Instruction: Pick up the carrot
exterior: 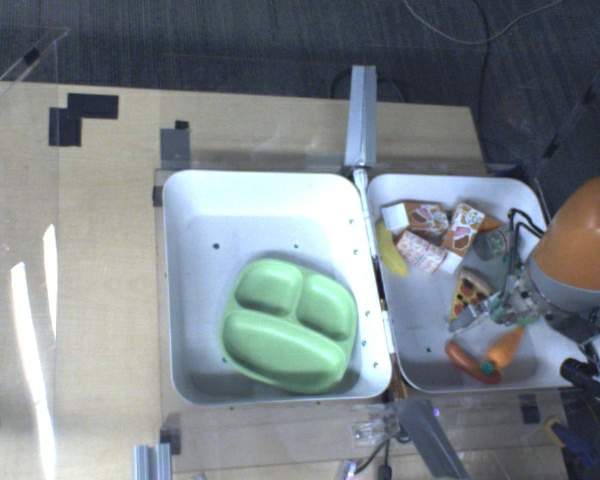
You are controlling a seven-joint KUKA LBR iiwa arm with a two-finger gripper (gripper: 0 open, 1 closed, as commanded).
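**Gripper low over the carrot, pickup not yet done**

The carrot (504,347) lies near the front of the right bin (420,363), tilted, its tip just beside a red sausage-like toy (470,361). The gripper (500,308) sits low just above it, beside a pizza slice (469,293). Whether it is wide or narrow cannot be told from this slant. The carrot looks to be resting on the bin floor, so the grasp and lift appear still to come. Small cartons (432,230) and a banana (389,249) lie further back; the left bin (195,268) holds a green divided tray (290,323). The sausage toy and pizza slice crowd the carrot and could be caught instead.
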